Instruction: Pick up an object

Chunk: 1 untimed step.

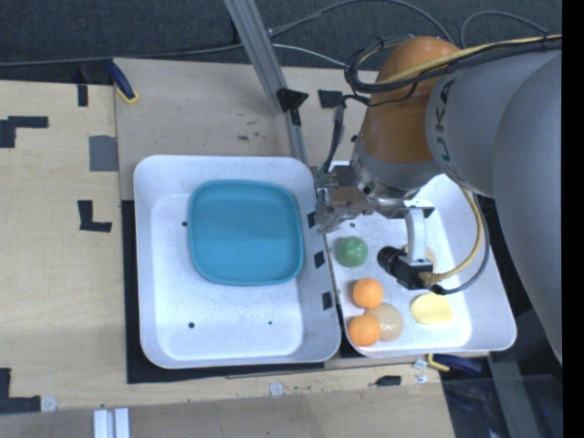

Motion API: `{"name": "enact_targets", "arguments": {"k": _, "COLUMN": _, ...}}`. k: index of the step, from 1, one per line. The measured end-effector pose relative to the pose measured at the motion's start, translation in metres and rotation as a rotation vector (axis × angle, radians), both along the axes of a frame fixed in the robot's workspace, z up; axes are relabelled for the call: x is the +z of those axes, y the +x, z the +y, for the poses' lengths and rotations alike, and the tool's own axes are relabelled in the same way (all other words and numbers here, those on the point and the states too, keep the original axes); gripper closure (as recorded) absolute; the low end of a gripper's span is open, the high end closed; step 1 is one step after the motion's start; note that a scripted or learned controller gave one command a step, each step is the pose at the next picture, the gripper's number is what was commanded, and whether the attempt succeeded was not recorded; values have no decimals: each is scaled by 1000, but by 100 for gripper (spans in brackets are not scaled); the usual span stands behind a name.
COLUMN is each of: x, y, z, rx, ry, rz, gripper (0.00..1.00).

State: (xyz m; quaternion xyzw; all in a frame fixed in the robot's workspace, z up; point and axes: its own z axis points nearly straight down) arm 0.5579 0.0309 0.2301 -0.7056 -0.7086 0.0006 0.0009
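Green ball (350, 250) in right bin (484, 331) lies just below pincer (336, 210), pincer opening can't be told.

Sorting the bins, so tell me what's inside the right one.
The right bin holds a green ball, two orange balls, a beige ball and a yellow piece; the arm covers its far end.

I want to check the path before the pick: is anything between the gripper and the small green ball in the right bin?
Nothing visible lies between them. The gripper hangs just above the small green ball in the right white bin. The two orange balls and the pale yellow object lie farther toward the bin's near edge.
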Motion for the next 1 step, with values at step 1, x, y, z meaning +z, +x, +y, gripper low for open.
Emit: {"name": "enact_targets", "arguments": {"k": 1, "x": -10, "y": 2, "z": 51, "rx": -1, "ry": 0, "rz": 0, "gripper": 100}}
